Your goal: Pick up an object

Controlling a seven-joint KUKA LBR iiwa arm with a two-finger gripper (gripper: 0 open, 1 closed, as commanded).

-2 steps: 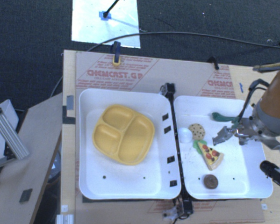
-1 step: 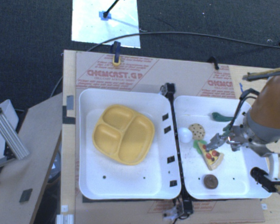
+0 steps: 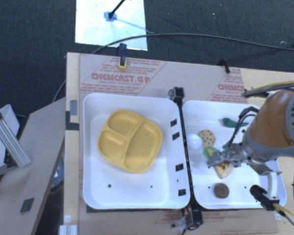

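The gripper (image 3: 218,160) is positioned low inside the right bin (image 3: 241,200), near the bin's middle. It sits over a small cluster of items, directly above a yellow and red piece (image 3: 224,168) and just beside a small green piece (image 3: 210,152). Whether its jaws are wide or narrow cannot be determined at this angle, and no item is visibly held. The grey arm (image 3: 277,126), with its orange band, enters from the right and covers much of the right bin's far side.

Contents of the right bin:
- A white ball (image 3: 194,141) lies near the divider between the two bins.
- A speckled round cookie (image 3: 207,138) lies just beside the ball, on its right.
- A green item (image 3: 230,122) lies near the far wall, partly behind the arm's cabling.
- A dark brown disc (image 3: 221,190) lies near the front wall, apart from the other items.
- The yellow and red piece and the small green piece lie under and next to the gripper.

Contents of the left bin (image 3: 98,195):
- A yellow divided plate (image 3: 130,140) with three compartments rests flat, roughly in the bin's centre.

Both bins stand side by side on a cardboard sheet (image 3: 139,75) with red printed lettering. A yellow-tipped clamp (image 3: 122,57) grips the sheet's far edge.
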